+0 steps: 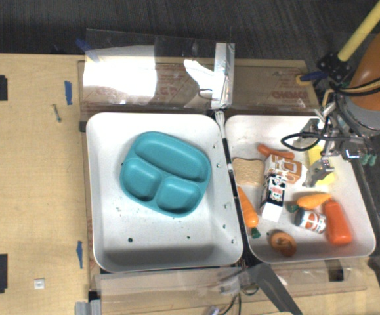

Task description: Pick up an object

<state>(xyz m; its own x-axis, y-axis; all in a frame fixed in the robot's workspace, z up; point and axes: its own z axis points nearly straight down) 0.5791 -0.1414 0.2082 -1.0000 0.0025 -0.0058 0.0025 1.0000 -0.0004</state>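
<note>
We found the gripper [321, 170] low over the right bin [367, 241], among toy foods: carrot [246, 209], orange bottle [337, 223], small can [310, 221]. We could not tell its state. The teal tray [165, 172] lay in the left bin [104, 228], apart from the candidates

Toys are crowding the right bin [367, 241], leaving narrow gaps, while bare floor is lying around the teal tray [165, 171] in the left bin [104, 176].
</note>
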